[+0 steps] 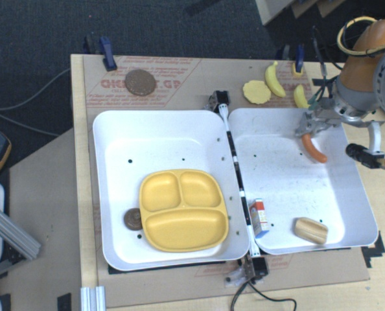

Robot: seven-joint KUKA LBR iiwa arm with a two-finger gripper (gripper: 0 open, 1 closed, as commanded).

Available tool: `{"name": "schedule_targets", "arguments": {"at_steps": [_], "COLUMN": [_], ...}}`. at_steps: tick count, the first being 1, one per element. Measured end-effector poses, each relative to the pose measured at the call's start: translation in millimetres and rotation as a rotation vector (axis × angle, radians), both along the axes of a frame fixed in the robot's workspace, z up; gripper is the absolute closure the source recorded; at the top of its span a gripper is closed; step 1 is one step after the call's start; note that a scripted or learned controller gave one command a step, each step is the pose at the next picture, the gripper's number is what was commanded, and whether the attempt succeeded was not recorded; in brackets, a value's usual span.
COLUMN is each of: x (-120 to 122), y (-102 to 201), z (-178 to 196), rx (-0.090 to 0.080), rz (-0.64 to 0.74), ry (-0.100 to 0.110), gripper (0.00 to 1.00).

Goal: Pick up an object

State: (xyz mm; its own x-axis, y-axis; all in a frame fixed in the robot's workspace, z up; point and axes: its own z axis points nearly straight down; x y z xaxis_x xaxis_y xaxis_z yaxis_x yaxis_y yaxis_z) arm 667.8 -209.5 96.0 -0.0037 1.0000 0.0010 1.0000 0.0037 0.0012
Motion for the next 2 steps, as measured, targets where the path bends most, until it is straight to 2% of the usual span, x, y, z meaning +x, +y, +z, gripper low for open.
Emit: {"name": "schedule_targets", "arguments": {"at_steps": [1, 2], "x": [-1, -42], "y": [117, 173], "z": [-12, 96], "rx": [0.004, 0.002], "rz": [0.006, 0.003], "ry": [0.004, -0.006], "gripper": [1.0, 1.0]}}
